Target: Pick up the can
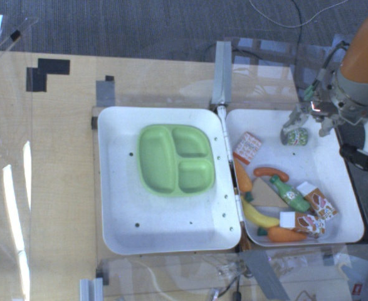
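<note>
The hand [308, 119] stood open directly over the can [295, 136] near the right bin's [350, 196] far edge, clear floor separating it from the other items.

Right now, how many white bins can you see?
2. The left bin holds a green divided plate. The right bin, touching its side, holds the can and toy food.

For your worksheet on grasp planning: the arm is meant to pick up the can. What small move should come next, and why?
Probably a short, straight descent. The gripper hangs directly over the can, which lies near the far edge of the right bin, apart from the other items. One finger shows beside the can, but the can is not visibly between the fingers yet.
</note>
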{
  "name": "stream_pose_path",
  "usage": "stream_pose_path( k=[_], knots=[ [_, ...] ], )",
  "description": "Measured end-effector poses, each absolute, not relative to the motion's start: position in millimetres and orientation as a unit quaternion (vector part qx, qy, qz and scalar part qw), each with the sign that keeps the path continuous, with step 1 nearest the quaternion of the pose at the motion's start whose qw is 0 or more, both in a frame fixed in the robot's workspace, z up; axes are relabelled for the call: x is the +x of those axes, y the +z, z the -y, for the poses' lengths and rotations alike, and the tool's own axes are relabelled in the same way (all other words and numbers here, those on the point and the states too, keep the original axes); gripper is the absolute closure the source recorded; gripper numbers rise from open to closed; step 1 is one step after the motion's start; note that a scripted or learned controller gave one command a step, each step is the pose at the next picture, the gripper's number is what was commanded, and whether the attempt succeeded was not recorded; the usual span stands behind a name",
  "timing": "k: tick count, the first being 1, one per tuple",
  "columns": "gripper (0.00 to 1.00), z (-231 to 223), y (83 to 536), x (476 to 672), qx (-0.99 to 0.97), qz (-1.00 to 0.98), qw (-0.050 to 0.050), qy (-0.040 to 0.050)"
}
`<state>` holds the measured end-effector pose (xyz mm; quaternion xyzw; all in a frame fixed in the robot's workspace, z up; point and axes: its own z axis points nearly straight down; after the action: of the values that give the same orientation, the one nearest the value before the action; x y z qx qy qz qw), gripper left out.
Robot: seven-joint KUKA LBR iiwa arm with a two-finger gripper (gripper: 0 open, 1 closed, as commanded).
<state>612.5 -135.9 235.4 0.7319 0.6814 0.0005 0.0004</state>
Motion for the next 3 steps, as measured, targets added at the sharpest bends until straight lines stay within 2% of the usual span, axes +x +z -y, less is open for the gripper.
stream_pose_path(
  k=[1, 2, 3],
  knots=[
    [0.00, 160, 119, 644.0, 0.736, -0.677, 0.000, 0.0000],
    [0.00, 195, 84, 665.8, 0.731, -0.682, 0.002, 0.0007],
    [0.00, 194, 88, 612.4, 0.648, -0.762, 0.003, 0.0022]
  ],
)
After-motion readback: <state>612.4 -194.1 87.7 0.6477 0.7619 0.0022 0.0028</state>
